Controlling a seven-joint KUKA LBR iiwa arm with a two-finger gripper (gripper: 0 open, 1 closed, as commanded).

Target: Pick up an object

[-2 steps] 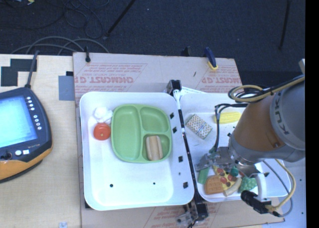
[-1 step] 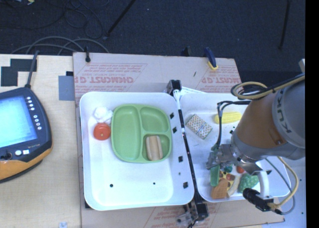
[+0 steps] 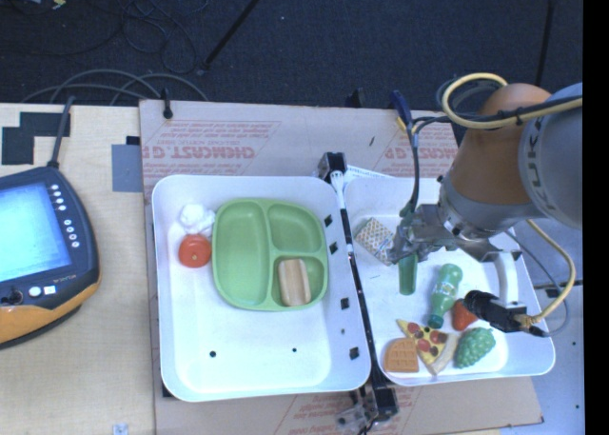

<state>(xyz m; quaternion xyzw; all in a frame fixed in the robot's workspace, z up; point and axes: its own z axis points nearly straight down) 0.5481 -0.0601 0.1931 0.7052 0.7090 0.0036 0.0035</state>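
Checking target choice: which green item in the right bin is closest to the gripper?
The dark green stick, directly under the gripper; the green bottle and grapes lie farther away.

Glossy plastic green tray (image 3: 249, 233); smooth white bins (image 3: 247, 366).

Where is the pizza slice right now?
The pizza slice lies near the front edge of the right bin, between the waffle and the grapes.

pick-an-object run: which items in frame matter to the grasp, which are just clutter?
Job:
- gripper, low in the right bin
- dark green piece right under it
- close by: green bottle, checkered block

Lying about:
- pizza slice, waffle, green grapes
- left bin: green divided plate with bread, tomato
- teach pendant
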